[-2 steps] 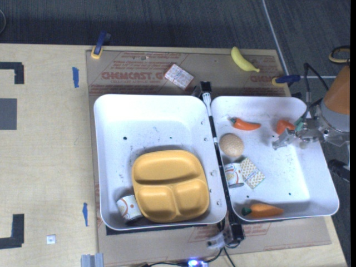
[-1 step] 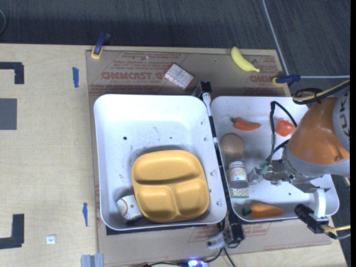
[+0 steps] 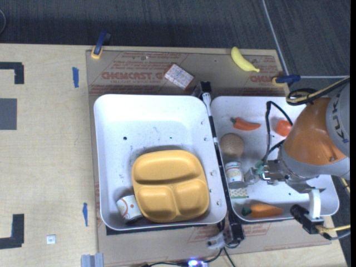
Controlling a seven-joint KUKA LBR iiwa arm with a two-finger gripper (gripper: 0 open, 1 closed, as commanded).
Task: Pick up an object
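Observation:
My gripper (image 3: 260,171) hangs low in the right bin (image 3: 251,108), beneath the arm's orange band (image 3: 315,138). It sits just right of a small can (image 3: 234,172). Close by lie a brown round object (image 3: 232,144), a small patterned packet (image 3: 238,192) and an orange carrot (image 3: 266,209) by the front wall. At the back of the bin is an orange pepper-like piece (image 3: 246,124), and a red-orange item (image 3: 282,127) lies partly behind a cable. The arm's body hides the rest of that bin.
The left bin (image 3: 111,115) holds a yellow divided plate (image 3: 169,183) and a small white cup (image 3: 127,206). Behind the bins lie a yellow banana (image 3: 243,60) and a small patterned box (image 3: 178,76). Blue clamps (image 3: 100,43) grip the board.

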